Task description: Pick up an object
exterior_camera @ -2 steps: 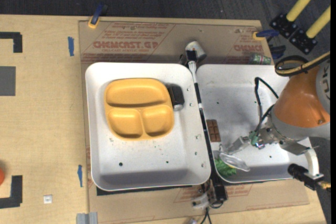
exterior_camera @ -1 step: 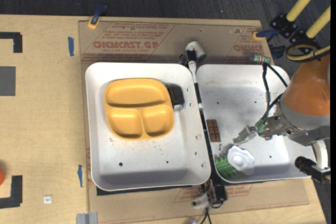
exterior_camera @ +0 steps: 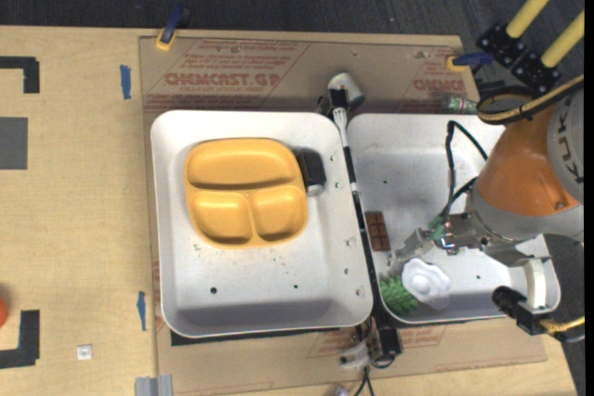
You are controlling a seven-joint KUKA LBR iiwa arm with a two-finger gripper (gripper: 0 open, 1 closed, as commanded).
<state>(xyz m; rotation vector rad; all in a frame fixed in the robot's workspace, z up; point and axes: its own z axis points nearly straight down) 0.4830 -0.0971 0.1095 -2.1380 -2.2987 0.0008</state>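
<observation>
The arm (exterior_camera: 529,172) reaches in from the right over the right bin (exterior_camera: 408,144). Its gripper (exterior_camera: 419,246) sits low in the bin's lower left part; whether the jaws are spread or pressed together cannot be told, and nothing is visibly pinched. Just below the gripper lies a white lumpy object (exterior_camera: 427,281), and a green object (exterior_camera: 397,294) sits beside it, tight against the bin's lower left corner. A small brown object (exterior_camera: 377,231) lies along the left wall. The bin's upper half is bare floor. In the left bin (exterior_camera: 176,227), a yellow three-compartment tray (exterior_camera: 247,190) fills the upper middle, with a dark object (exterior_camera: 311,170) touching its right edge. Bare floor remains along the lower part.
</observation>
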